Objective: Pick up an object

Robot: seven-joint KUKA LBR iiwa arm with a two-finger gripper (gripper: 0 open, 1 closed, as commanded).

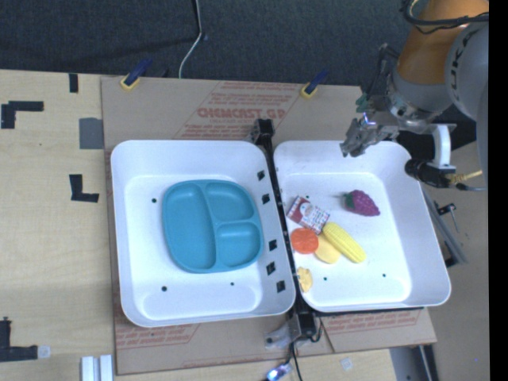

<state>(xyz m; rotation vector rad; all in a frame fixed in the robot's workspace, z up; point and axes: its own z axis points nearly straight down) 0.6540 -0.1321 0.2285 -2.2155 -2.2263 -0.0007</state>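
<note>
Below tool (359, 144): purple fruit (362, 203), apart

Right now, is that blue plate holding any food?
Empty. The blue plate shows bare compartments in the left bin; the toy food sits in the right bin.

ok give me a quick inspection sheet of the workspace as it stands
surface: cardboard sheet on a bench, bearing left bin and right bin
job's things: right bin holds purple grapes, corn cob, orange round toy, red-and-white packet, small yellow piece
clutter: blue divided plate in left bin
grippers: pincer above right bin's far rim, nothing between its fingers
cables: black cable behind the bench
surroundings: dark backdrop
</note>
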